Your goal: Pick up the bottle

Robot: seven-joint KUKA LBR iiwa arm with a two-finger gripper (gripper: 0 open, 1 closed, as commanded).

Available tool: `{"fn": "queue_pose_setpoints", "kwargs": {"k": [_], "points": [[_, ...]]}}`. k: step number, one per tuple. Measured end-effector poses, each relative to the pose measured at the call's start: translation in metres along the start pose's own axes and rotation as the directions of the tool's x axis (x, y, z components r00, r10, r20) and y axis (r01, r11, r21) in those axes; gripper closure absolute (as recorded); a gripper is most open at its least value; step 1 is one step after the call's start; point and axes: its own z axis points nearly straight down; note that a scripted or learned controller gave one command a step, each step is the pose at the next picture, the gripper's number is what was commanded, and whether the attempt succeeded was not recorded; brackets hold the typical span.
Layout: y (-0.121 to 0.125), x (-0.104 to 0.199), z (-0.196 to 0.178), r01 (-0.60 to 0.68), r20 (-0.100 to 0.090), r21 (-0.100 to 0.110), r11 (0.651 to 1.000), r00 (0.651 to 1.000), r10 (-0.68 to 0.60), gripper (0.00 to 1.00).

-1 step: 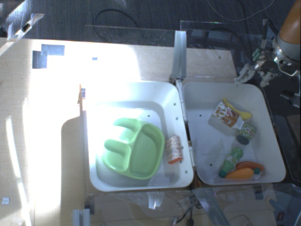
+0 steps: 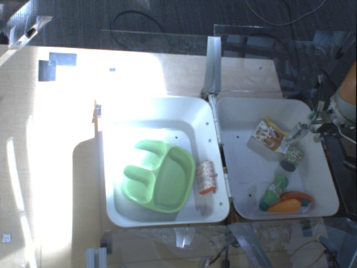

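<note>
Nearest the camera sits the left bin [image 2: 111, 214], holding a green divided plate [image 2: 159, 176] with a small red-capped tube [image 2: 206, 177] just beside its right edge. Across the divider, the right bin [image 2: 234, 205] holds a snack packet [image 2: 269, 135], a small can [image 2: 292, 157], the green bottle [image 2: 273, 191] lying near the front, and an orange carrot [image 2: 285, 205] touching it. My gripper [image 2: 305, 128] hovers over the can; whether my fingers grip anything, I cannot tell.
</note>
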Motion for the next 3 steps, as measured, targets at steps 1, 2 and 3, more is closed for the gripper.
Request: {"fn": "queue_pose_setpoints", "kwargs": {"k": [1, 2, 3], "points": [[-0.073, 0.010, 0.069, 0.247, 0.003, -0.006, 0.969, 0.969, -0.247, 0.00], [-0.065, 0.083, 0.101, 0.316, 0.003, -0.008, 0.949, 0.949, -0.316, 0.00], [-0.075, 0.013, 0.047, 0.182, 0.001, -0.002, 0.983, 0.983, -0.182, 0.00]]}}
